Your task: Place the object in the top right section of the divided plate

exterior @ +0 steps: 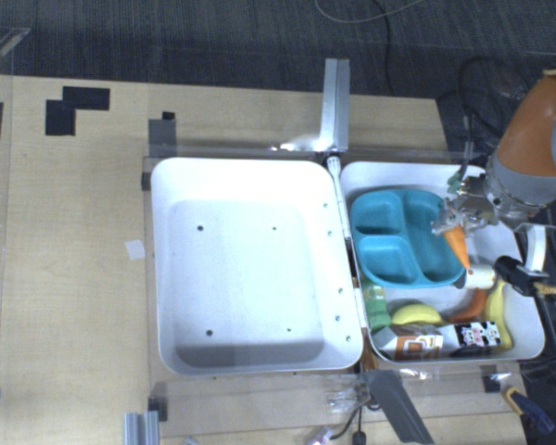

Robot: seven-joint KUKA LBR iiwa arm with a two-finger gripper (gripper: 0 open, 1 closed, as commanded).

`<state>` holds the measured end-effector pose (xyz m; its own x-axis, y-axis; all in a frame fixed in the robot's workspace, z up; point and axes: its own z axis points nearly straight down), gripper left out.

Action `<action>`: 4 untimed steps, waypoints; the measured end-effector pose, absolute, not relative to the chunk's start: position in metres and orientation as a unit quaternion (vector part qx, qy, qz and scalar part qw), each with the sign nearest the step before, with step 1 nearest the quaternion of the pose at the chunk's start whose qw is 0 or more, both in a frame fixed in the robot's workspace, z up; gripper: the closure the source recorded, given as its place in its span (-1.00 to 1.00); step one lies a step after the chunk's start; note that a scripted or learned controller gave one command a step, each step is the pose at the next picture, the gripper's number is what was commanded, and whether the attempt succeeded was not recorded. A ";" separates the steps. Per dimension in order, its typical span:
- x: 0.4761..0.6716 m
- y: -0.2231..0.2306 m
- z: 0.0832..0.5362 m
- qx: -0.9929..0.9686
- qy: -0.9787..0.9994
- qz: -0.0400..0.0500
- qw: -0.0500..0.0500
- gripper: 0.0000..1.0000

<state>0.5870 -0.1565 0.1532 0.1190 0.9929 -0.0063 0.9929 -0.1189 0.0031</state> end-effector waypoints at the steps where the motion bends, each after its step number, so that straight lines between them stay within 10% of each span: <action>1: 0.534 -0.177 0.175 0.763 0.646 0.001 0.002 1.00; 2: 0.574 -0.125 0.178 0.764 0.645 0.001 0.001 1.00; 3: 0.570 -0.183 0.172 0.775 0.632 0.001 0.002 1.00; 4: 0.564 -0.136 0.211 0.791 0.612 0.002 0.002 1.00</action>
